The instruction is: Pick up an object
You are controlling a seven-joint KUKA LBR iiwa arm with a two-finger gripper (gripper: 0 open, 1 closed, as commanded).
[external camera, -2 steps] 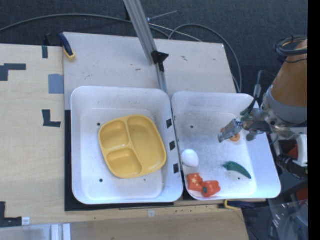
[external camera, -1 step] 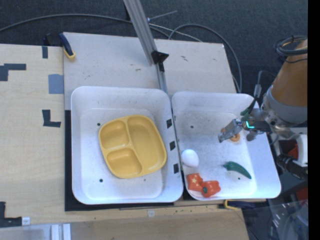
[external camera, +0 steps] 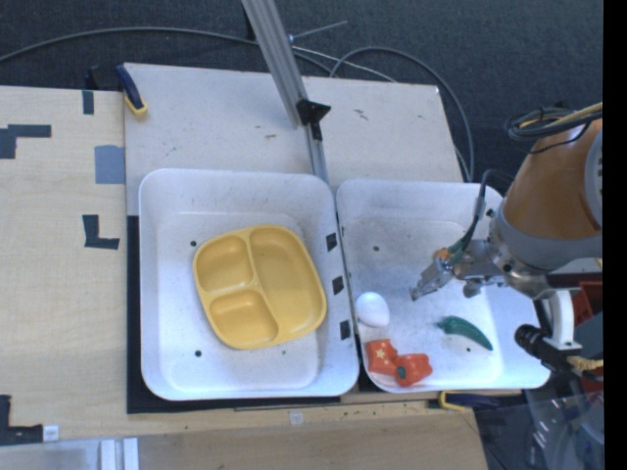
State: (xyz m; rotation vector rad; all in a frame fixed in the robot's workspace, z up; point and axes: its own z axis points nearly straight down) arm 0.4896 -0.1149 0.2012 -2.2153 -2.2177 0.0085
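- The claw (external camera: 428, 284) hung low over the right bin (external camera: 411, 209), with nothing seen between its fingers; whether it was released or clenched, I could not tell.
- This looked like the approach step, no pick made yet.
- Candidates: a green object (external camera: 466, 330) just below and to the claw's right, a white egg-shaped object (external camera: 372, 309) to its lower left, an orange-red object (external camera: 397, 362) further below.
- Next move would call for centring over one target, then descending.
- The fingertips were small and blurred; the arm (external camera: 549, 204) was cut off at the right.
- The yellow tray (external camera: 260, 285) sat well off to the left.
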